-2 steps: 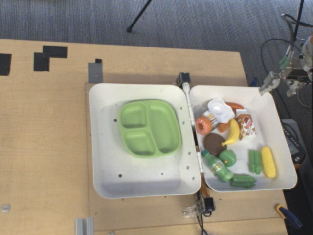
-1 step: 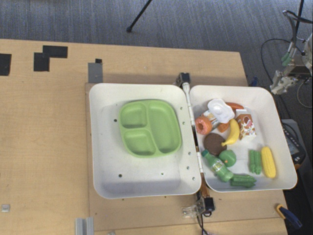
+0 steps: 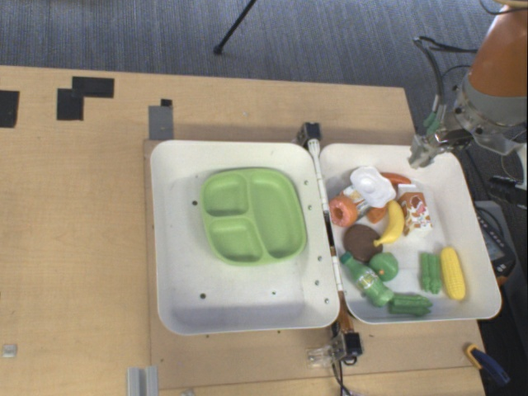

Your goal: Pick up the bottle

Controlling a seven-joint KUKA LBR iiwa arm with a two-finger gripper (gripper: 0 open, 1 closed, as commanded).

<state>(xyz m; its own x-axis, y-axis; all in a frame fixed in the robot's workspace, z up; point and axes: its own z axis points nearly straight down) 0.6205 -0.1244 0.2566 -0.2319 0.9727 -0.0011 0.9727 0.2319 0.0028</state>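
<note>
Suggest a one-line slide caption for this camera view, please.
Gripper poised over the far corner of the right bin of toy food, green bottle at its near edge, divided green plate in the left bin.

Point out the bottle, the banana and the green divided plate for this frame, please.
bottle (image 3: pixel 366 280): camera view, middle of its green body.
banana (image 3: pixel 393 223): camera view, middle of its curve.
green divided plate (image 3: pixel 280 213): camera view, its large right compartment.

green bottle (image 3: pixel 366 279), lime plate (image 3: pixel 252 215), yellow corn (image 3: pixel 452 273)

My wrist (image 3: pixel 505 56) is a rounded orange band over a pale grey collar. Dark cables (image 3: pixel 441 56) loop beside it. My gripper (image 3: pixel 422 153) is small, grey metal, with a green spot.
</note>
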